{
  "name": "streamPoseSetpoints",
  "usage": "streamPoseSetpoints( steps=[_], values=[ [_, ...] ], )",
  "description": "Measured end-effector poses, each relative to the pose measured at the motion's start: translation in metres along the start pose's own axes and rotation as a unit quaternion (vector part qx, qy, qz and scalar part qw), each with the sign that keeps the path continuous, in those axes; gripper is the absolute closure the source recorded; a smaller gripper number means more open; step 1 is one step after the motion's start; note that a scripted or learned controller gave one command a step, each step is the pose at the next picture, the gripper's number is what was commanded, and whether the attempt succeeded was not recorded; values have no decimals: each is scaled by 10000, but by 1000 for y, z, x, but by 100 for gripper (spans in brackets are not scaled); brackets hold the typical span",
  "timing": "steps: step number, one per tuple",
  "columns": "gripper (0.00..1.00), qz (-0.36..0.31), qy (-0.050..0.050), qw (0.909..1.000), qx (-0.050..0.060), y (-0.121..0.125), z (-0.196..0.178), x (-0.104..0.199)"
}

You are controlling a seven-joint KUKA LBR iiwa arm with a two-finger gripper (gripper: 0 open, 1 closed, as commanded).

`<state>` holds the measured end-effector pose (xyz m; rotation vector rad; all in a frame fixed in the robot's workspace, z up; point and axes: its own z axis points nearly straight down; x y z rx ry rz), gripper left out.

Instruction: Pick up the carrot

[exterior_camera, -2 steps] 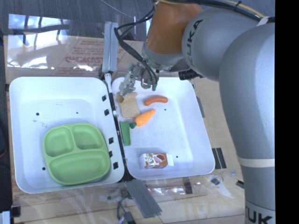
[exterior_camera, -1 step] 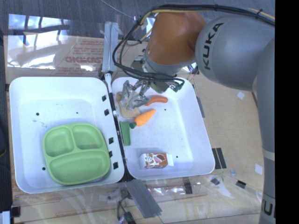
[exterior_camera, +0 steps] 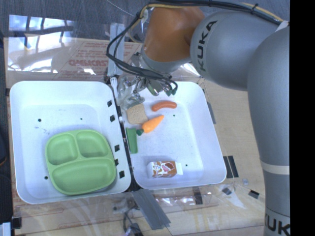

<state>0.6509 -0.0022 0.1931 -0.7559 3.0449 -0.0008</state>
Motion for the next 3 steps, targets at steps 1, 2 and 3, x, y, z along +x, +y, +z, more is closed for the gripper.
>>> streamPoseSetpoints(
  steps=[1, 2, 3],
  values=[
    [100, 1454, 0, 9894, 3, 22, -34, -19],
    [100, 1214, 7, 9926, -4, 60, -41, -39],
    [100, 2388, 5, 9711, 1, 94, -58, -53]
  ],
)
